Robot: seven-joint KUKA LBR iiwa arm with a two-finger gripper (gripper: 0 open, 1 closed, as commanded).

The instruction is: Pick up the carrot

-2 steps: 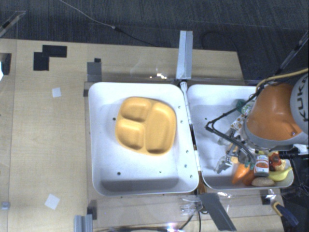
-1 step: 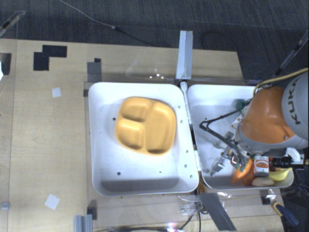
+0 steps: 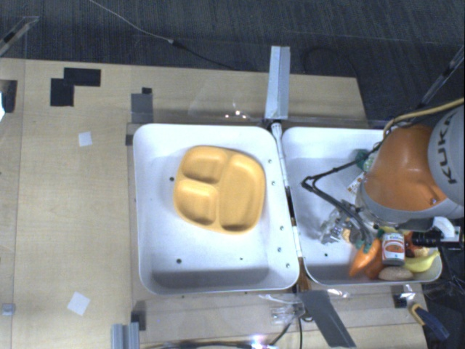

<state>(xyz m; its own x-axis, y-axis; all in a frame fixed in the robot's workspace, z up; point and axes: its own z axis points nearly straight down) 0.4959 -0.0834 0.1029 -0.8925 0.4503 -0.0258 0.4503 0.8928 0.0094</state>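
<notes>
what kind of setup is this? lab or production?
Likely a robotics lab pick-and-place bench, not production: two white bins side by side on a wooden bench, a KUKA arm over the right one, toy food such as a carrot, and a yellow divided plate.

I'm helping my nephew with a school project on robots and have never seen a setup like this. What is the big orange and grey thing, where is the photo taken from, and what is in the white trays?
The photo comes from one camera fixed above the bench, looking down at a slant. The big orange and grey shape is a robot arm reaching in from the right. Its hand hangs low over the right bin; I cannot tell whether it grips anything. Piled in that bin's near right corner are the carrot, a small bottle, a banana and what looks like a potato. The carrot lies just beside the hand, on the bin floor. The left bin holds a yellow plate with three compartments.
</notes>
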